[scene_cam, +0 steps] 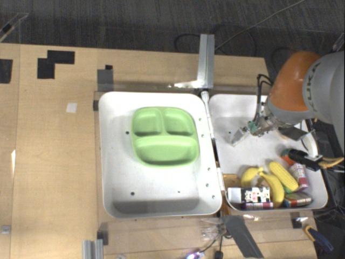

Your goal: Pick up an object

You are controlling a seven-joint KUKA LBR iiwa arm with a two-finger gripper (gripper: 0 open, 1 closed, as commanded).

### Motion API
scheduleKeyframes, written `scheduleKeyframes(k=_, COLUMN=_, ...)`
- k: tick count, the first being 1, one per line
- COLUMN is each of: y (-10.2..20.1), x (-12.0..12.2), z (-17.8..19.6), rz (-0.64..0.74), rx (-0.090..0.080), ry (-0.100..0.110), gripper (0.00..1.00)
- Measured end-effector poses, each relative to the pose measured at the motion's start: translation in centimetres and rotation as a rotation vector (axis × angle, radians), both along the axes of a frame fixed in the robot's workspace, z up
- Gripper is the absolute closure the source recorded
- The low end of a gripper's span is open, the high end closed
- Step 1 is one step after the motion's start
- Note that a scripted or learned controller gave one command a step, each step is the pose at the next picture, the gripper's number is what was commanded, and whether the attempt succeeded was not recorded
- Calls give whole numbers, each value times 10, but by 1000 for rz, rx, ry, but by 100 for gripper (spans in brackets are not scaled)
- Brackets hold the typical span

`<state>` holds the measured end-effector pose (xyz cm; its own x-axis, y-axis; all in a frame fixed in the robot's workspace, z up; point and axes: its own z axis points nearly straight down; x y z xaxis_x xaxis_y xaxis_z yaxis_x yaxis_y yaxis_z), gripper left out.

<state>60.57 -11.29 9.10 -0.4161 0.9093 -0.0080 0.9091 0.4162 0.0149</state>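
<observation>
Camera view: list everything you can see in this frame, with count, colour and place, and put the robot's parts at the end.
bins: 2, white, side by side on the bench; left bin, right bin
divided plate: 1, green, three compartments, in the left bin
bananas: 1 bunch, yellow, near end of the right bin
corn cob: 1, yellow, beside the bananas in the right bin
small box: 1, white with dark print, at the right bin's near edge
other small items: count unclear, mixed colours, piled in the right bin's near right corner
bench: 1, light wood, under both bins
arm: 1, grey with an orange band, reaching in from the right
gripper: 1, dark, over the far part of the right bin
</observation>
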Motion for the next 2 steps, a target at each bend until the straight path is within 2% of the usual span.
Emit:
scheduleKeyframes(k=1, y=19, x=59, z=-2, rz=104, rx=-2, ry=17, gripper=0)
scheduleKeyframes(k=2, y=22, x=64, z=13, rz=111, rx=-2, ry=0, gripper=100)
